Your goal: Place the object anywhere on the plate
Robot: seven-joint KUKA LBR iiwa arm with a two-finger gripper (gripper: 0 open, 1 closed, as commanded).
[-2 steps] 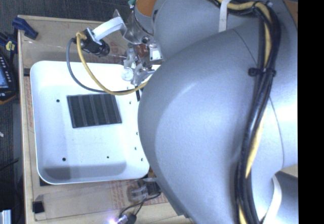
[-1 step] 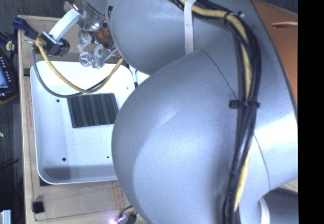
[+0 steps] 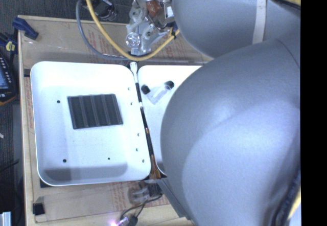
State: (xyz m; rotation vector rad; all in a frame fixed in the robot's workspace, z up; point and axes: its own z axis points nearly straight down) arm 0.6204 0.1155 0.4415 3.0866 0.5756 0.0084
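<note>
Filling the right half of the frame, the smooth grey arm (image 3: 240,117) hides most of the right bin (image 3: 153,74). Its metallic end effector (image 3: 140,41) sits at upper centre over the wooden table (image 3: 66,36); whether it is wide or narrow cannot be told. A dark ribbed rectangular plate (image 3: 95,111) lies flat in the glossy left bin (image 3: 46,76) (round-cornered). A small clear object (image 3: 157,90) with black ends lies in the right bin's upper left.

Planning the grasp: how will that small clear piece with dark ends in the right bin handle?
The clear piece looks small, so probably light. Its glossy, see-through body suggests hard, slippery plastic. If rounded, it may roll on the right bin floor.
</note>
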